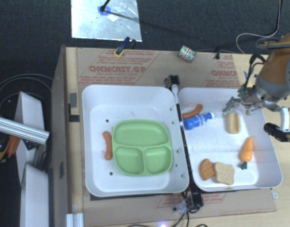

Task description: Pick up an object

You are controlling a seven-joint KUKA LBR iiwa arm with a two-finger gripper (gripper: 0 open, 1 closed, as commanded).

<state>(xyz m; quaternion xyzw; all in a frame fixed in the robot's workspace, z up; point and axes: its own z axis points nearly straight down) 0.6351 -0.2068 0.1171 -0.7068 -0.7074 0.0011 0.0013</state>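
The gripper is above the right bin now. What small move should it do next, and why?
Probably lower straight down toward the tan bread roll. The gripper sits just above and beside the roll's upper end, with nothing between them, so the roll looks like the closest target in the right bin. The carrot lies further away.

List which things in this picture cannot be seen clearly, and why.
- Gripper, camera view: too small and blurred to tell how its jaws stand.
- Bread roll: its top end is hidden by the gripper.
- Arm: cut off by the right edge.
- Small can on the bench: label too small to read.
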